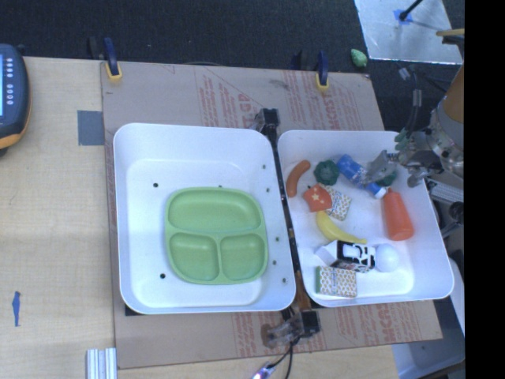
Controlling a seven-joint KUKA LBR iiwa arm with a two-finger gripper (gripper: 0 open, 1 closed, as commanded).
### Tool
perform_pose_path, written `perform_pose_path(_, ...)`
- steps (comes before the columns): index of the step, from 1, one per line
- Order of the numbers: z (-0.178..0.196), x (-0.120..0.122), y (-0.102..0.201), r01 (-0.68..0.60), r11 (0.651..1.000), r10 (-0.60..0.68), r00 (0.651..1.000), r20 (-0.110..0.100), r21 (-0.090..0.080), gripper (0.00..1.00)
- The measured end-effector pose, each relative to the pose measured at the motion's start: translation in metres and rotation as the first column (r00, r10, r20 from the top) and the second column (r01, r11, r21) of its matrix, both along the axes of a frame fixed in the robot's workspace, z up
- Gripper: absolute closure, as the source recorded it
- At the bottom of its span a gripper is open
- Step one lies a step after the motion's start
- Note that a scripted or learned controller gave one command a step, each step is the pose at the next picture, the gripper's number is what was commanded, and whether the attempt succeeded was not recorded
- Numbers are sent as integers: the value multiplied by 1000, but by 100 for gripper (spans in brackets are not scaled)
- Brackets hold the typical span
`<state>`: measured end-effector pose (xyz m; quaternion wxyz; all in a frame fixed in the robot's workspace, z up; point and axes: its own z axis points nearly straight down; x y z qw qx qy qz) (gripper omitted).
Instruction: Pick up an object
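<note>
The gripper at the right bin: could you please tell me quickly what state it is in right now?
Gripper: cannot be told; it sits at the far right corner of the right bin, close to the blue object.

The arm [451,109] is pale grey with a tan-orange patch near the frame edge. Its claw [410,160] is dark grey metal, blocky, with a greenish spot.

bench [55,235]: light wood | cardboard sheet [197,93] lies on it | two white bins [130,212] on the cardboard | blue device [12,93] left of cardboard
</note>
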<state>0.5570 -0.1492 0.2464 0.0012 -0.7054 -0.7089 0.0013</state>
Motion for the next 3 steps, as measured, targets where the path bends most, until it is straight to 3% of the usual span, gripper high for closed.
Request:
perform_pose_path(1,-143,39,23,-2,1000,2,1000,-5,4,0)
perform_pose_path(2,-152,94,35,3,1000,-3,1000,-15,2,0)
perform_pose_path(3,-140,94,33,2,1000,-2,1000,-9,1,100)
